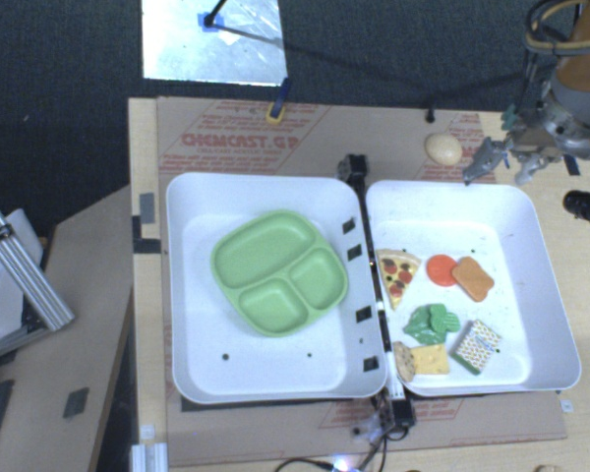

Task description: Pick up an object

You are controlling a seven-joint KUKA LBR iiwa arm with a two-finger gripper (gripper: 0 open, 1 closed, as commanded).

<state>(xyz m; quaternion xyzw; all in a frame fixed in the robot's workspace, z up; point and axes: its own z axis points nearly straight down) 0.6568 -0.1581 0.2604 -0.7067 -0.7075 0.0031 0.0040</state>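
Orange toy bread [473,278] is seen low and left of the gripper [501,160], lying diagonally in the right bin [546,254]; the fingers are spread, nothing grasped.

Look to two o'clock: your gripper [501,162] hangs open over the right bin's [531,224] far rim, nothing between its fingers. The toy food (pizza slice [397,274], tomato [441,269], broccoli [432,323]) lies at four o'clock; the green tray [278,272] sits in the left bin [192,224].

Tray [238,254] in L bin [192,293]; food toys in R bin [531,264].
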